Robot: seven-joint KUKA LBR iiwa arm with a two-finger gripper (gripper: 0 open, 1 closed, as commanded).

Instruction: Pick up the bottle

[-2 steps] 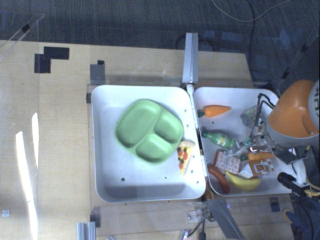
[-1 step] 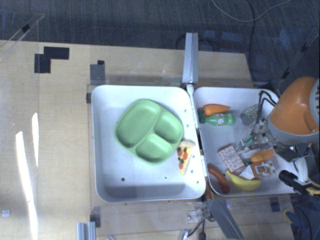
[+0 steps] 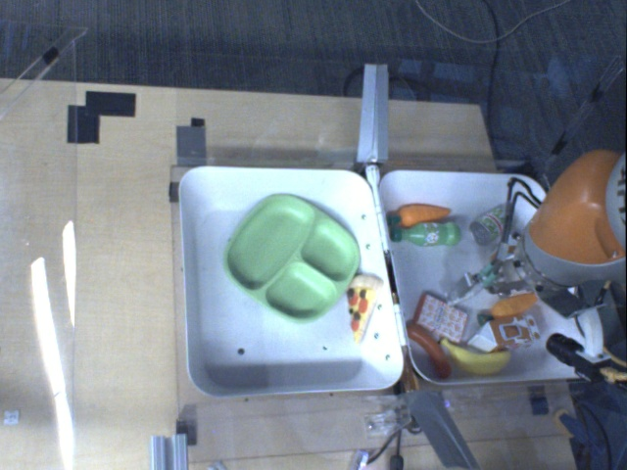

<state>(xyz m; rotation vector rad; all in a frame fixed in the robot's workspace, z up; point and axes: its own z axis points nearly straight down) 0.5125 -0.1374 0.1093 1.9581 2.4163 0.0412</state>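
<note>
Two white bins, side by side on the worktop [image 3: 118,262].
Left bin [image 3: 211,355] carries a green divided plate [image 3: 292,255], a pizza slice [image 3: 361,305] just at its right; right bin [image 3: 446,186] crowds a carrot [image 3: 423,213], a banana [image 3: 475,359], a red sausage [image 3: 429,350], a patterned card [image 3: 439,314].

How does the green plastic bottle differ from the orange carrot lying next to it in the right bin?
The green plastic bottle is green with an orange cap at its left end; the orange carrot is orange with a green end. The bottle looks longer and thicker, while the carrot tapers toward one end. The bottle lies nearer the camera, the carrot just behind it toward the bin's far wall. Both lie on their sides, roughly parallel, in the right white bin.
</note>
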